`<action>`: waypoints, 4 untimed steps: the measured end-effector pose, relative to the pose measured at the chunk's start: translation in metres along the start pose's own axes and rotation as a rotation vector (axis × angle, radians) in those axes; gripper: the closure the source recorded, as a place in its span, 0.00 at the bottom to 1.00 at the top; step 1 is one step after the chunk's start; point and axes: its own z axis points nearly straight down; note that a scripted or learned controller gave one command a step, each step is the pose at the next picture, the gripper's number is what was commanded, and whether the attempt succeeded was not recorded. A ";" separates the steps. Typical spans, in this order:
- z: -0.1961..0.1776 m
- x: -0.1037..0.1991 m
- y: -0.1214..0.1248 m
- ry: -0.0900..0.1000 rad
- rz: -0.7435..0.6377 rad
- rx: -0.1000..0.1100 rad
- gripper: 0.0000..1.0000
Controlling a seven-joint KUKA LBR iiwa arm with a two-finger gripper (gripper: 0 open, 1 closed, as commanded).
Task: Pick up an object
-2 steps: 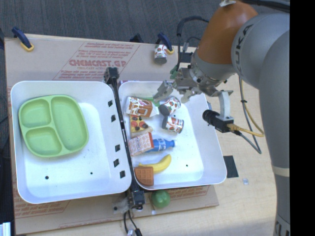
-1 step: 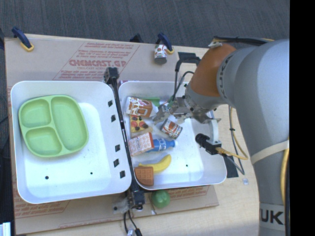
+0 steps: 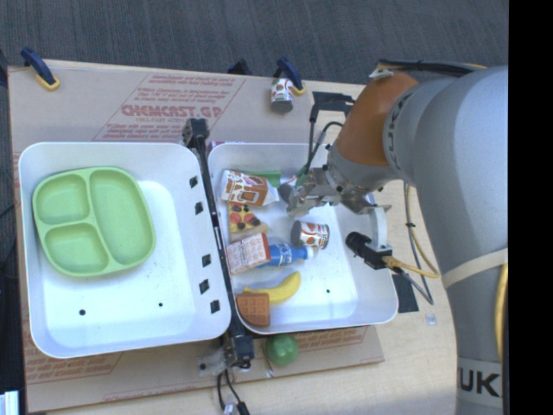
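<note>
One green apple [image 3: 281,349], one banana [image 3: 283,289], two bins [image 3: 52,318].

Two shallow white plastic bins sit side by side, the left bin [image 3: 52,318] and the right bin [image 3: 373,305]. The left one holds one pale green divided plate [image 3: 93,221]. The right one holds one yellow toy banana [image 3: 283,289], one small printed can [image 3: 312,234], one brown waffle [image 3: 253,309], one blue-capped bottle [image 3: 286,254] and three printed snack packets [image 3: 244,188], [image 3: 244,223], [image 3: 247,253]; one green ball [image 3: 281,349] lies outside the bins.
</note>
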 end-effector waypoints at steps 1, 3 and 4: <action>-0.110 -0.035 -0.122 0.002 0.006 -0.004 1.00; -0.102 -0.042 -0.023 0.002 0.004 -0.001 1.00; -0.111 -0.030 -0.030 0.003 0.002 0.000 1.00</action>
